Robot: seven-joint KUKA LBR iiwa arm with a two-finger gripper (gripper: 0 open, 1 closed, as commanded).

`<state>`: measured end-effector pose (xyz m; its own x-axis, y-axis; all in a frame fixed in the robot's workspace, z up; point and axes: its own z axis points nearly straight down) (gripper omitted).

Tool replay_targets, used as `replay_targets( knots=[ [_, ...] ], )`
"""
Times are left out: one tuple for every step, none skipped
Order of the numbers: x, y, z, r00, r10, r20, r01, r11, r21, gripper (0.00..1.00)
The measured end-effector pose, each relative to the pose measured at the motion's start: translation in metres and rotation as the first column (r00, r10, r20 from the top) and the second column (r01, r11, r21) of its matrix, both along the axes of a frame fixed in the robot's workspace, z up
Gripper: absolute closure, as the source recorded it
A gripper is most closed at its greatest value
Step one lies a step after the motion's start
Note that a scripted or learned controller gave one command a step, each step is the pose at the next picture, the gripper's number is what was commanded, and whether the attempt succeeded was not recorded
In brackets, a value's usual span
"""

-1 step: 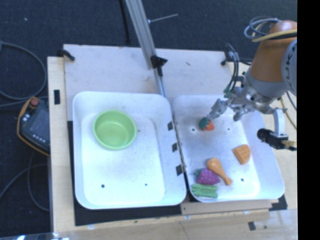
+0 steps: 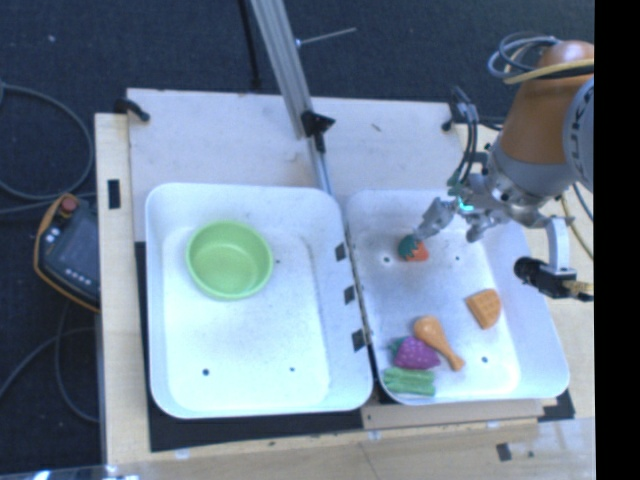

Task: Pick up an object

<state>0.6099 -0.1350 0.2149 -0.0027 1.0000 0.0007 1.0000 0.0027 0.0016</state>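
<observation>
My gripper point(image 2: 455, 225) hangs over the back of the right bin point(image 2: 530, 363), its two grey fingers spread apart with nothing between them. A small red and green toy, like a strawberry point(image 2: 412, 249), lies just left of and below the left finger point(image 2: 434, 218), apart from it. Further forward in the same bin lie an orange wedge point(image 2: 484, 308), a tan drumstick-shaped toy point(image 2: 437, 340), a purple grape cluster point(image 2: 415, 354) and a green piece point(image 2: 409, 381).
The left bin point(image 2: 180, 368) holds a light green bowl point(image 2: 230, 259). A slanted metal pole point(image 2: 285, 58) rises from behind the divide between the bins. A black-tipped part point(image 2: 545, 276) sticks out by the right bin's right rim.
</observation>
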Motion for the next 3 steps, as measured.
replay_targets(
  knots=[
    [-0.008, -0.005, -0.060, 1.000, -0.003, -0.006, 0.003, 1.000, -0.003, 0.00],
    [-0.009, -0.007, -0.113, 1.000, -0.004, -0.005, 0.004, 1.000, -0.003, 0.00],
    [-0.006, -0.007, -0.098, 1.000, -0.009, 0.002, 0.009, 1.000, -0.002, 1.00]
  ],
)
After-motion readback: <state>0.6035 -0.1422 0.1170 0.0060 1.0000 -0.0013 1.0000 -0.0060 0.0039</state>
